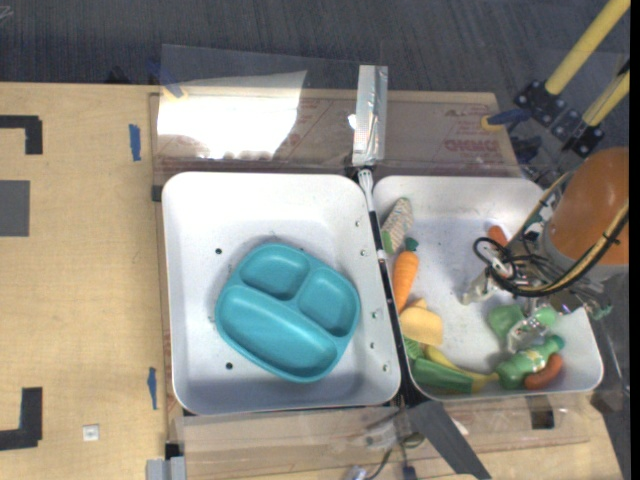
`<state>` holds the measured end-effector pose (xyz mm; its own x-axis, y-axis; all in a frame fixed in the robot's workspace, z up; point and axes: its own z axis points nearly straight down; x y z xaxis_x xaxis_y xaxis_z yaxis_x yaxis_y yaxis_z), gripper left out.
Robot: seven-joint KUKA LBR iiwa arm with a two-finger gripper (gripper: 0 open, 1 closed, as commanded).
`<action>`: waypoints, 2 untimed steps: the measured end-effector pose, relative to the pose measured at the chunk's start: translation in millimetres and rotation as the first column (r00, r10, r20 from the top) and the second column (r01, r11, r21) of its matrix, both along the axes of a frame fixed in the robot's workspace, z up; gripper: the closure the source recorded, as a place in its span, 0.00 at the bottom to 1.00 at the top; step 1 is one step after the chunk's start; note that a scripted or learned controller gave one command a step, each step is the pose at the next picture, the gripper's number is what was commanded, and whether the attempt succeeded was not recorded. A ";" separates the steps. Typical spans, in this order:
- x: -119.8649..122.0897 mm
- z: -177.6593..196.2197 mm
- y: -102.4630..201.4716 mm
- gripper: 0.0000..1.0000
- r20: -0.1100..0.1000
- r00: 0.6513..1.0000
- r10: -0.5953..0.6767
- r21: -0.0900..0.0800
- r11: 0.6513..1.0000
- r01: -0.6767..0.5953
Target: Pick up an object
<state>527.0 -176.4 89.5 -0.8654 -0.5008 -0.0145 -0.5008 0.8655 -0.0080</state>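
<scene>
Tool [528, 320], finger state impossible to tell, hangs over green plastic toy vegetables [520, 368] near the right white bin's [440, 193] front edge; a centred, vertical descent looks wisest.

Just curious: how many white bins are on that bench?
2. The left bin holds a teal plate; the right bin holds toy vegetables, where the claw reaches in.

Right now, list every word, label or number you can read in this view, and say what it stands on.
Red printing on the cardboard panel behind the right bin: too blurred to read.
Small white tag on the bench, near corner: too small to read.
Blue tape strips and black corner marks: no text.
Nothing else carries lettering.
</scene>
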 end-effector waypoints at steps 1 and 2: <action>69.7 -0.2 31.3 0.00 -0.002 0.989 -0.146 0.003 0.989 0.146; 63.5 -0.4 5.1 0.00 -0.003 0.994 -0.112 0.001 0.994 0.112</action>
<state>590.5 -171.3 89.1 -0.9161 -0.4007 -0.0125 -0.4006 0.9162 -0.0062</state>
